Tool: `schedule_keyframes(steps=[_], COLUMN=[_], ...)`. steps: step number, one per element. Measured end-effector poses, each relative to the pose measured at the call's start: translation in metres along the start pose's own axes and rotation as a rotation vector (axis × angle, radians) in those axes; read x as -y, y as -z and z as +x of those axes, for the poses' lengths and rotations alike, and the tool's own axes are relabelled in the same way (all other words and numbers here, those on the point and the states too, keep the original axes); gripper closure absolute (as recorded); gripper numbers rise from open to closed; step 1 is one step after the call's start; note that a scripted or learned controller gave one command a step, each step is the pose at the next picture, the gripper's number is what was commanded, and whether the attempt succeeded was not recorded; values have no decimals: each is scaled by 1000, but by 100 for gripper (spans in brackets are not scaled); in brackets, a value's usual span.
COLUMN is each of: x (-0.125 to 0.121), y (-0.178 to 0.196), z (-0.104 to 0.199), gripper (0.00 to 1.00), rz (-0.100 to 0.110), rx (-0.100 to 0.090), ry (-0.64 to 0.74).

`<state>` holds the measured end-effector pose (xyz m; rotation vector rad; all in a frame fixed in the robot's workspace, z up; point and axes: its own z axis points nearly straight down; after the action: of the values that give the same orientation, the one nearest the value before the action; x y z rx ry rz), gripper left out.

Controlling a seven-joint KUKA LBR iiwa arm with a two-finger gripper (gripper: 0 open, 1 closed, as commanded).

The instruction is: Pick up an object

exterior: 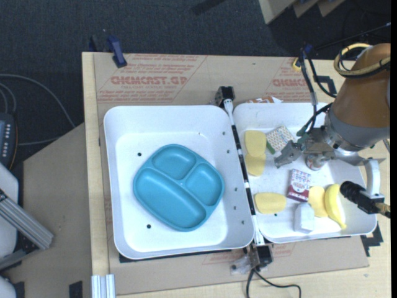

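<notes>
Checkered packet [280,136] lies just beside fingers [286,156].

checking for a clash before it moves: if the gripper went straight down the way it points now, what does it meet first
Most likely the small red-and-white packet just below the gripper in the right bin, or the bare floor beside it. Depth is hard to judge from this slanted view.

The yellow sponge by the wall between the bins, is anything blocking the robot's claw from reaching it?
Nothing visible lies between them. The gripper hangs in the right bin, and the yellow sponge sits just to its left in the picture. A small patterned packet lies close beside that gap.
</notes>
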<state>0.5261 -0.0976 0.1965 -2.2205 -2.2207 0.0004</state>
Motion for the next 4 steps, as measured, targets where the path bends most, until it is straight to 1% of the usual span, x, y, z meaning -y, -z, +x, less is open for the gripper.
schedule_keyframes(steps=[1,2,3,4], x=[-12,-141,-74,-74], y=[-108,-111,-112,-102], z=[-37,-26,-68,-67], gripper=[0,0,0,100], rz=[-11,-3,0,-2], rx=[3,1,1,1], ry=[0,1,-1,-1])
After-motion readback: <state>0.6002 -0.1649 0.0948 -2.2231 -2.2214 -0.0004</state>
